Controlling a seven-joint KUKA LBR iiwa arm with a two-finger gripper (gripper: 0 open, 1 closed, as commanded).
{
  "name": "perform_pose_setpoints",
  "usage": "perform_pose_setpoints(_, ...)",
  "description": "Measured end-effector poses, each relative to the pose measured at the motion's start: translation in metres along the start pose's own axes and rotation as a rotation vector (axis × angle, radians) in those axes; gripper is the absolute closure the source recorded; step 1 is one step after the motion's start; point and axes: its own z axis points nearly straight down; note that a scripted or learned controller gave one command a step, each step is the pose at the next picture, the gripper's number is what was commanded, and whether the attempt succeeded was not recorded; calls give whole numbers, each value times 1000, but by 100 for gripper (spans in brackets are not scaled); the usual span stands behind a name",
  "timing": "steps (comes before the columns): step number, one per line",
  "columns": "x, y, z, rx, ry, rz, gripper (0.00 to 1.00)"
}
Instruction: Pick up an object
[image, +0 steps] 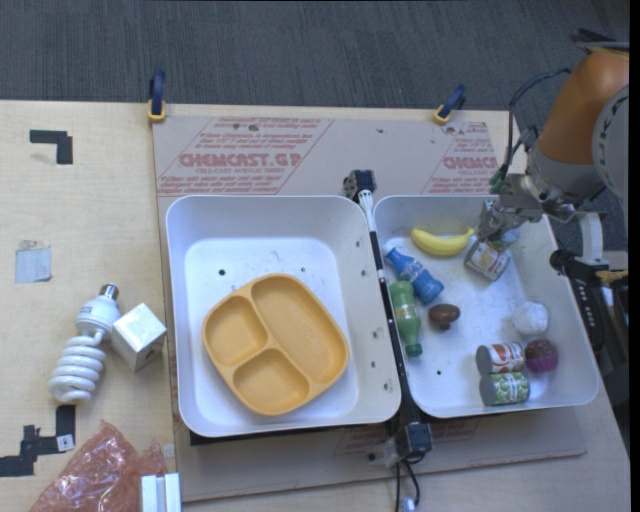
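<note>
Claw (497, 232) hovers over jar (487, 260), upper right of frame; finger state unclear. Approach step; next: descend, clamp.

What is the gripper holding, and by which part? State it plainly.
Cannot be told. The gripper sits over the top of a small jar beside the banana in the right bin; no grasp shows.

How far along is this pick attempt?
Done: the gripper has reached into the right bin, at the small jar beside the banana. In hand: nothing visibly; the jar sits on the bin floor. Left: grasp and lift. The yellow divided plate lies in the left bin.
</note>
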Motion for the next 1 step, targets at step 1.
perform_pose_setpoints(1, 13, 6, 25, -13, -2, -3, 0)
